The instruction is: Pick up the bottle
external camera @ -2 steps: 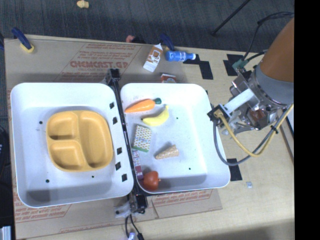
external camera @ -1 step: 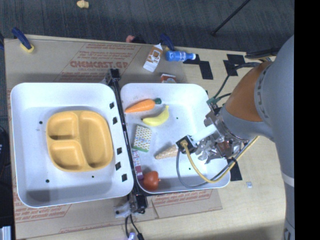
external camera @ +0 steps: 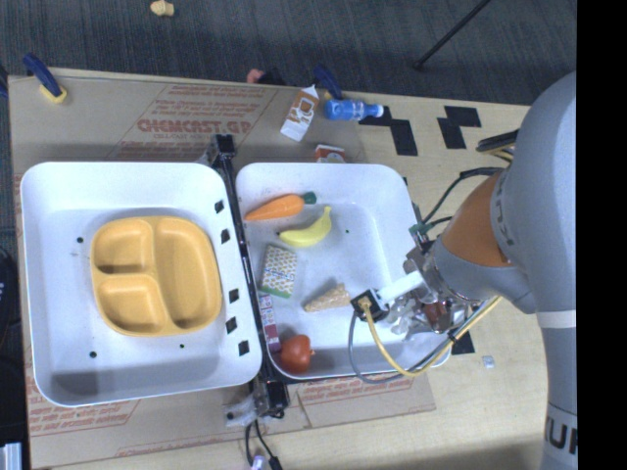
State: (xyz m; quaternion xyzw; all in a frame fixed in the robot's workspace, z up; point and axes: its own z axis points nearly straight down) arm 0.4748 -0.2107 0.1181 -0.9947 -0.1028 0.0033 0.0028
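Bottle of clear plastic with blue cap (external camera: 353,111) lies on the bench well beyond the hand (external camera: 416,313); light, slippery, best gripped mid-body. Hand's opening: cannot tell.

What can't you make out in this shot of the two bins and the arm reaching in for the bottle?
- Gripper: in the camera view, wrist hardware and cables cover it, so its state cannot be told.
- Right bin: its lower right corner is hidden under the arm.
- Bottle: on the bench beyond the bins, too small and blurred to read.
- Small packet in the right bin: its print is too blurred to read.
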